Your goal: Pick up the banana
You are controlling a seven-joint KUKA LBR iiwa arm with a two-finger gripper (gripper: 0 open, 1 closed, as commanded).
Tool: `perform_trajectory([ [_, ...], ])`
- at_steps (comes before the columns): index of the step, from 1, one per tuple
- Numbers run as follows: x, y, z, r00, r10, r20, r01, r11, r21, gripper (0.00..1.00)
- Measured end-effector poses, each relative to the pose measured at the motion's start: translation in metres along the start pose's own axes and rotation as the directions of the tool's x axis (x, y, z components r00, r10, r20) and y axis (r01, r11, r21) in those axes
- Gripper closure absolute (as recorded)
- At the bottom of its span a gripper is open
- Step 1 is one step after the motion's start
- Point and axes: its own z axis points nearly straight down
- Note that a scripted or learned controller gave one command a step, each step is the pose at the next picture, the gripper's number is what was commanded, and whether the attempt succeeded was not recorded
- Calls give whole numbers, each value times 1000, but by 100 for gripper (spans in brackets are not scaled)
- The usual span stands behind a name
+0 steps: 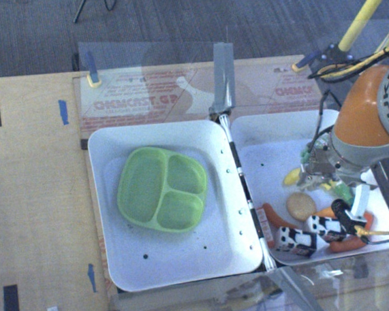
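Now the grey two-finger gripper (317, 172) hovers just right of the small yellow banana (292, 175); its grasp state I cannot tell.

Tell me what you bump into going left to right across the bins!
Green plate in the left bin → black-and-white toy cow → round tan cookie → gripper by the yellow banana → orange arm band.

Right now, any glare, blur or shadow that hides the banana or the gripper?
Camera view: the gripper is dark and blurred, its state unreadable; the banana shows as a small yellow patch beside it; faint reflections on the clear panels behind the bins; the green plate is sharp and evenly lit.
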Motion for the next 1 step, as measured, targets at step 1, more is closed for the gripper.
perform_trajectory([
  [1,0,0,0,1000,0,0,0,1000,0,0],
])
